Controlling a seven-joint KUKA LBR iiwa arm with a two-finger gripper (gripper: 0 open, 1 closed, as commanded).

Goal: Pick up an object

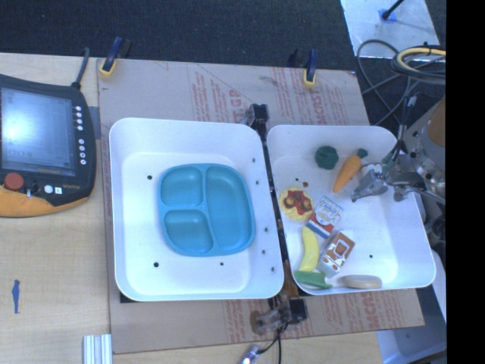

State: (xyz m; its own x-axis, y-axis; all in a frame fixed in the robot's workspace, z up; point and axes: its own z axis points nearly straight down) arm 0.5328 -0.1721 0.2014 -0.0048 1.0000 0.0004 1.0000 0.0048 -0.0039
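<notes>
A carrot (347, 172) lies in the right bin (405, 237) beside a green ball (326, 156), with a banana (309, 249) nearer the front. The gripper (365, 187) hovers just right of the carrot, its fingers slightly apart and holding nothing.

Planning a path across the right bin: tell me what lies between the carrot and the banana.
In the camera view, between the carrot and the banana lies a small printed packet; the rest of that stretch is bare white bin floor.

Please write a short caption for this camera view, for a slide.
Gripper hovering beside a toy carrot in the right bin, with a blue divided plate in the left bin.
</notes>
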